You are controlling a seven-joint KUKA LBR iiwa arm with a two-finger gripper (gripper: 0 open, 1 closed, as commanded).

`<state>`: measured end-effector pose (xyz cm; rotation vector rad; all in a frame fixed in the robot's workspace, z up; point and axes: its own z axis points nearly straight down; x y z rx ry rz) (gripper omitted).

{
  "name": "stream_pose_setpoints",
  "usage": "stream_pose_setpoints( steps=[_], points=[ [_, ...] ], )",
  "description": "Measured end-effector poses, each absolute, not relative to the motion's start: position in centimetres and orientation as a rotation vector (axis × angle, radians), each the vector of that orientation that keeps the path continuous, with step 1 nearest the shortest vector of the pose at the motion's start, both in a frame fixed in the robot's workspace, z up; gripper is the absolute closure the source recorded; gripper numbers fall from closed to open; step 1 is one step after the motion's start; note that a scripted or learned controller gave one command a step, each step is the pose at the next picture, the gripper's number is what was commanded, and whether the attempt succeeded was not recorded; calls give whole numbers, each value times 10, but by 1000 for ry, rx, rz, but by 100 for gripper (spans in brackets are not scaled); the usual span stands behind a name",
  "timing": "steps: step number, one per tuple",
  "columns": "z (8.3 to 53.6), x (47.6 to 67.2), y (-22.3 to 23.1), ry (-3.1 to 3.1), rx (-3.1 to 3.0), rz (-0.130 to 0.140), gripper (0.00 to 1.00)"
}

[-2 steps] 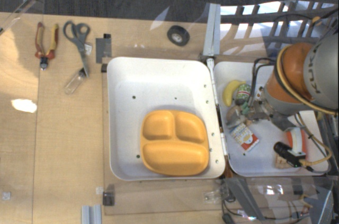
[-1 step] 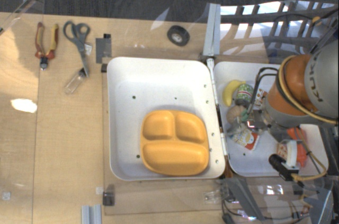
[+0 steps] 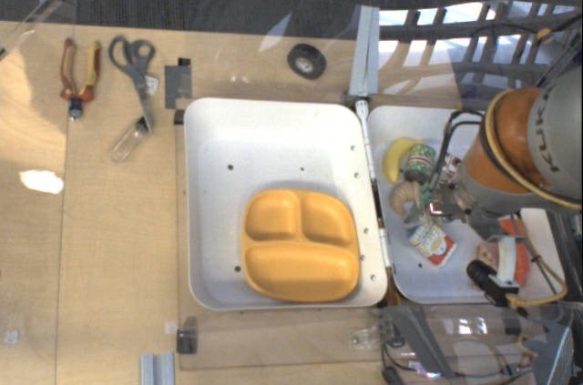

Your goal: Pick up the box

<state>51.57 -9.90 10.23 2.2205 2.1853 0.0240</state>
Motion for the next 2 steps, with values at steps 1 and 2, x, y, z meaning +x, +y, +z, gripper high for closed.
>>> stream_pose_setpoints(
  steps=[1,2],
  points=[
    [185,489,-35,2249,2187,8,100],
    [185,489,-36,2249,2188,7,0]
  ],
)
